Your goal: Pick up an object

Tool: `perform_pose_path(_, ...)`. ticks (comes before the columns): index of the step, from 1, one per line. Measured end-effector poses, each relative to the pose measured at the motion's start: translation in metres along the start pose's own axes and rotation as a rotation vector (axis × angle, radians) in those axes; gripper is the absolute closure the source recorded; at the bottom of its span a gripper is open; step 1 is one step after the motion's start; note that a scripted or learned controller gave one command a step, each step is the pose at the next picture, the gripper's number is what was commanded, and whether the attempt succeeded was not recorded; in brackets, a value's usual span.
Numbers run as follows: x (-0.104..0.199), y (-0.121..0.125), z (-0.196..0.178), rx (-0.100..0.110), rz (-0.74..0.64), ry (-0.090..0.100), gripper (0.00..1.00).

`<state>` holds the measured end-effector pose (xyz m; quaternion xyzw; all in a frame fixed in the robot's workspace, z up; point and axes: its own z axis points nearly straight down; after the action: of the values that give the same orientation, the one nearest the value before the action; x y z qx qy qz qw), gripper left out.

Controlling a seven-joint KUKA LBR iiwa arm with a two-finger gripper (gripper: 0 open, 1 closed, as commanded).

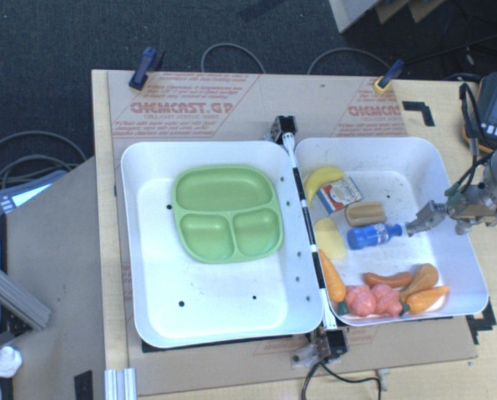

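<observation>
Lying in the left bin (pixel 148 307), a green divided plate (pixel 228 213) sits toward the bin's upper middle, its one long compartment on the far side and two smaller ones nearer the camera. Both bins rest on the surface (pixel 107 223), whose brown board shows red printing along its far edge.

Right of the plate, across the divider where the two rims meet, the right bin (pixel 457 257) holds all the loose things. A yellow banana (pixel 321 179) lies at its upper left — just beside it is a small red and white packet (pixel 342 195). Below the packet is a brown sausage-shaped piece (pixel 364 214), and below that a blue bottle (pixel 370 237) lies on its side with its pale cap pointing right. A pale yellow piece (pixel 328 237) sits left of the bottle, against the divider. An orange carrot (pixel 333 280) runs down along the same side. Along the bin's near edge are a pink lumpy item (pixel 374 301), an orange-red pepper-like piece (pixel 386 279) and another carrot (pixel 427 297).

Furthest right of the plate, the gripper (pixel 421 219) reaches over the right bin, just beside the bottle's cap. Whether its fingers are apart or together I cannot tell, and nothing is seen between them.
</observation>
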<state>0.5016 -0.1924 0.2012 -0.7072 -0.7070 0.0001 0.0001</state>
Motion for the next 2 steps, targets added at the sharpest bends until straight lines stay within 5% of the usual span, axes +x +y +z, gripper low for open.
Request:
perform_pose_path(1, -0.026, -0.018, 0.104, 0.001, 0.001, 0.001, 0.0)
perform_pose_path(2, 0.056, -0.022, 0.005, -0.001, -0.001, 0.0, 0.0)
